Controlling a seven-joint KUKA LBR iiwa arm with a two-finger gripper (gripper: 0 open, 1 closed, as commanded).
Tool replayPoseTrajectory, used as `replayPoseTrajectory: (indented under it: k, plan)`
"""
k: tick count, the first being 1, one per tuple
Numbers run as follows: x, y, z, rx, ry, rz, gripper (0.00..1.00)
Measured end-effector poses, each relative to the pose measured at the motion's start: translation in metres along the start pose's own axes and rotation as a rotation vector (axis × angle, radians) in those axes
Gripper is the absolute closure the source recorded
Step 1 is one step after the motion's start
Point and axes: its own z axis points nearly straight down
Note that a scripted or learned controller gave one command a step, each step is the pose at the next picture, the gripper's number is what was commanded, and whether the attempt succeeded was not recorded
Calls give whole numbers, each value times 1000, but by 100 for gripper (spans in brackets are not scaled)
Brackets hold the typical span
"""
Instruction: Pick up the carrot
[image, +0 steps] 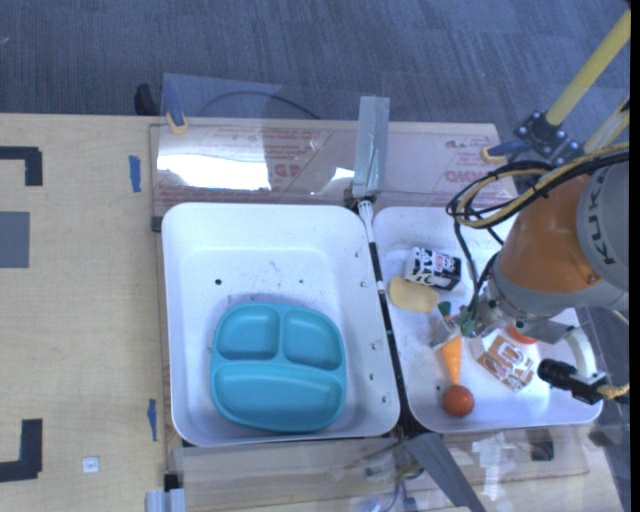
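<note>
Down in the right bin (560, 415), the carrot (453, 357) lies near the middle, its narrow end pointing toward the front edge, where a small red tomato (458, 401) sits just beside its tip. The pincer (466, 322) hangs directly over the carrot's upper, greenish end, and the arm (550, 245) above it covers much of the bin's right half, so whether the pincer is released or clenched cannot be told, nor whether it touches the carrot. A pale yellow piece (413, 295) rests near the bin's left wall, with a black-and-white carton (433, 265) just behind it toward the back edge. An orange-and-white packet (508, 362) lies right of the carrot, its upper end hidden under the arm. The left bin (190, 300) holds a blue divided plate (279, 367) in its front half. Dark cables (480, 195) loop over the back right corner of the surface, partly lost behind the arm.
</note>
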Motion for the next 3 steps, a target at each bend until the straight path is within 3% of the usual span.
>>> replayPoseTrajectory:
  k: [1,2,3]
  plan:
    - [0,0,0,1,0,0,0]
    - [0,0,-8,1,1,0,100]
    - [46,68,-87,1,0,30,100]
